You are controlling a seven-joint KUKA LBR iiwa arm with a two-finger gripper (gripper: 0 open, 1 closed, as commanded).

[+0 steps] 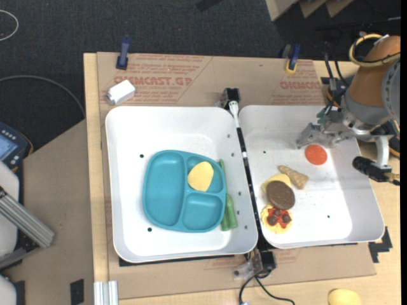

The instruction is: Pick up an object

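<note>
Orange and round, a smooth disc (316, 154) lies in the right bin (356, 224) just below my gripper (322, 134), whose grip I cannot tell. Nearby: tan cone (293, 176), brown patty (280, 194), pizza slice (277, 219). Left bin (127, 234): teal divided tray (168, 192), yellow lump (201, 176).

Two white bins (172, 122) (337, 208) sit side by side. The left bin holds one blue tray (166, 192), one yellow piece (201, 176) and one green stick (228, 211). The right bin holds one orange ball (316, 154), one cone (294, 176), one brown disc (280, 194) and one pizza slice (277, 220).
</note>
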